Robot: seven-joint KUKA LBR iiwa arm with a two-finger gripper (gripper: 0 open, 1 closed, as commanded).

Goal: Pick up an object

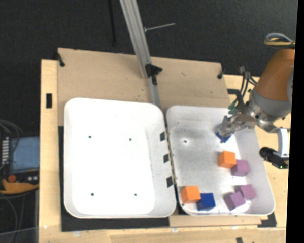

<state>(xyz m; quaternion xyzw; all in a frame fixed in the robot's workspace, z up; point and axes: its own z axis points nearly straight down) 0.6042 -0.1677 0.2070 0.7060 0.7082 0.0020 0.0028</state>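
White plastic, two shallow bins side by side on a tan bench.

Left bin: bare floor.

Right bin: holds all the loose stock, so any pick has to happen on this side.
- Orange block, mid-bin, touching a purple block on its lower right.
- Second orange block and a blue block, touching, near the front wall.
- Two more purple blocks, close together at the front right corner.

Gripper: reaches in from the right, lowered over the upper part of the right bin, above the mid-bin orange block. A small blue piece shows at its tip; whether this is a grasped object or part of the tool is not clear. Jaw state: cannot tell, the tip being too small and dark to read.

Assessment: the clustered blocks touch their neighbours, which leaves little finger room; the blue piece at the tip, if an object, stands apart from them and is the likelier target.
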